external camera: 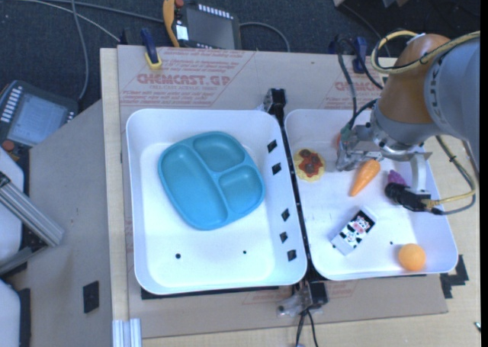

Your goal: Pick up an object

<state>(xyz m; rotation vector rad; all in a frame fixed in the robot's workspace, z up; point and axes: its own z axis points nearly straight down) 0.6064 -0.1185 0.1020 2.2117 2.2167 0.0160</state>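
1. On your far left, the left bin (145, 208) holds a blue divided plate (211, 178), lying flat toward the bin's upper middle, well clear of the walls.

2. Move right across the black divider (284, 178) between the two bins and you reach the right bin (328, 261). Just inside its left wall sits a small pizza slice toy (309, 164), yellow with a red top.

3. Further right and lower down, a black-and-white carton (353, 231) lies tilted on the bin floor, apart from the other things.

4. Above it, you find the gripper (352, 152) low in the bin's upper middle. An orange carrot (365, 176) lies slanted just below and beside it, its thick end up near the gripper. You cannot tell from this angle whether the gripper is spread or closed, nor whether it touches the carrot.

5. Just right of the carrot, a small purple piece (396, 178) shows, partly hidden by the arm's hardware.

6. Near the bin's lower right corner rests an orange ball (412, 257), well apart from the carrot.

7. The grey arm (450, 86) with its orange band (408, 94) enters from the right.
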